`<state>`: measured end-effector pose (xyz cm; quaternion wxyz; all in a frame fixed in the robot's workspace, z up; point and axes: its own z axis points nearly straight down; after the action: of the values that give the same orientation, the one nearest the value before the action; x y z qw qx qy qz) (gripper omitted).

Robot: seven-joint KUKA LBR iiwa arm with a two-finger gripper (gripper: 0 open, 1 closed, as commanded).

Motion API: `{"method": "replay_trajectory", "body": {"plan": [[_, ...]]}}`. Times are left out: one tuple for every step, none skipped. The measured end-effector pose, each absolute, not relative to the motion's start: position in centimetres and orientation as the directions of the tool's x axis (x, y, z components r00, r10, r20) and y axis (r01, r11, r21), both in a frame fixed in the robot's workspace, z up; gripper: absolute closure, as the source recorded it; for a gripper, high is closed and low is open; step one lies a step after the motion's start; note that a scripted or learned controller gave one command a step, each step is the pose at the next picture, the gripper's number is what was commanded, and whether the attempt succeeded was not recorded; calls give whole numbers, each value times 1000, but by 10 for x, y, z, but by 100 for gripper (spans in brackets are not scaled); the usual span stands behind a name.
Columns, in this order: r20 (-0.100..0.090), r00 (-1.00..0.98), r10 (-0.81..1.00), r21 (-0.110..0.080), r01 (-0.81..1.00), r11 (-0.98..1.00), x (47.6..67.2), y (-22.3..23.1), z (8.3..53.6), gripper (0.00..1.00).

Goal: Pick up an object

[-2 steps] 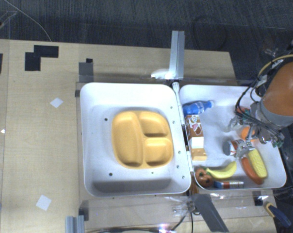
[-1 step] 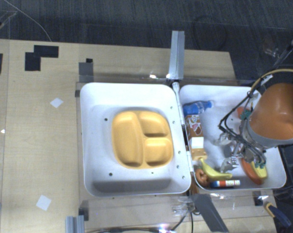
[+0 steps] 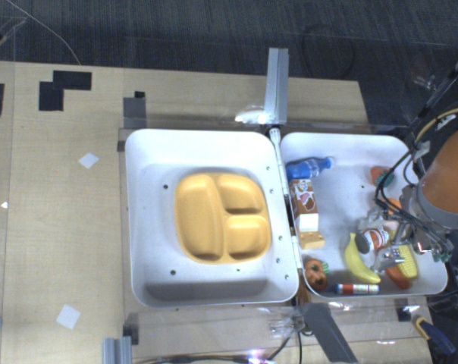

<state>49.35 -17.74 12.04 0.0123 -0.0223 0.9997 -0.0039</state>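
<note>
Yellow banana lies unlifted at the right bin's five o'clock; tool hovers beside it, grip state unclear.

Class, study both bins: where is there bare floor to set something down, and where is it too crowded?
Free: the left bin floor around the yellow tray, widest along its left and near edges, and the right bin's far middle, between the bottle and the arm. Crowded: the right bin's near corner, around the banana and the hand.

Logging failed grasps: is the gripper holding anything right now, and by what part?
Cannot be told: the gripper is down among the clutter by the banana, its tips hidden.
</note>
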Motion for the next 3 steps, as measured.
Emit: {"method": "replay_trajectory", "body": {"plan": [[-14,-997,75,-1,75,997,529,-149,201,0],[-4,-1000,16,2,16,1000,491,-99,99,0],[-20,-999,-34,-3,-33,999,520,-87,210,0]]}}
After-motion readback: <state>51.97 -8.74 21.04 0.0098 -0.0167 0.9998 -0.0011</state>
